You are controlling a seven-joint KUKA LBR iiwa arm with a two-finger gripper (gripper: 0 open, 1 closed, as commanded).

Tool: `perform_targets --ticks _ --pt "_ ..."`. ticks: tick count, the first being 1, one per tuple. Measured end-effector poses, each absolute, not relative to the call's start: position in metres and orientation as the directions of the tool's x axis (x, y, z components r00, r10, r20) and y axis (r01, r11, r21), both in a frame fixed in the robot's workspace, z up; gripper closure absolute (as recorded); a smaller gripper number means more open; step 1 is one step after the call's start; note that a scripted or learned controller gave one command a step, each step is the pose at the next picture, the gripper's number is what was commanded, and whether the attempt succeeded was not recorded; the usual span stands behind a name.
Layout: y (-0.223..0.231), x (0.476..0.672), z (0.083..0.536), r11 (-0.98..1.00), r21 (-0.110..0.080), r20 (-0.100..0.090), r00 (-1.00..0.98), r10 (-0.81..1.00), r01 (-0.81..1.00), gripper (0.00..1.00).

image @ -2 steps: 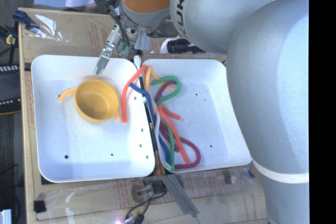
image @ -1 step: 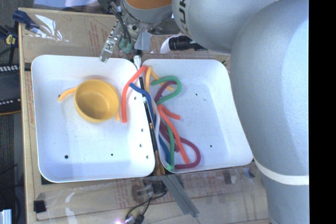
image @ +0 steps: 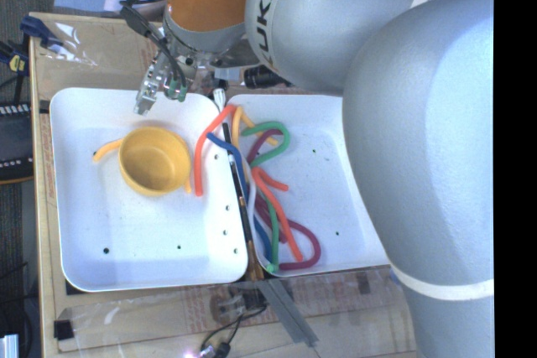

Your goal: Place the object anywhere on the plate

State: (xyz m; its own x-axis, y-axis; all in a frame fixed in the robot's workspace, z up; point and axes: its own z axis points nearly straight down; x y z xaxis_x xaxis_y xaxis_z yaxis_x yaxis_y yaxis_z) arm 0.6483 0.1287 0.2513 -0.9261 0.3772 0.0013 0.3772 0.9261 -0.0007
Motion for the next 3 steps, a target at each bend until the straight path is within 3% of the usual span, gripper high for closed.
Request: perform_targets --ticks 1,2,3 --pt "0.129 0.648 0.251 0.926 -0.001 0.001 -0.926 0.377 0.377 0.0" --pt "0.128 0.649 0.262 0.927 0.0 -0.001 -0.927 0.376 0.376 1.0" --pt "0.128 0.649 0.262 0.927 0.0 -0.001 -0.927 0.376 0.376 0.0"
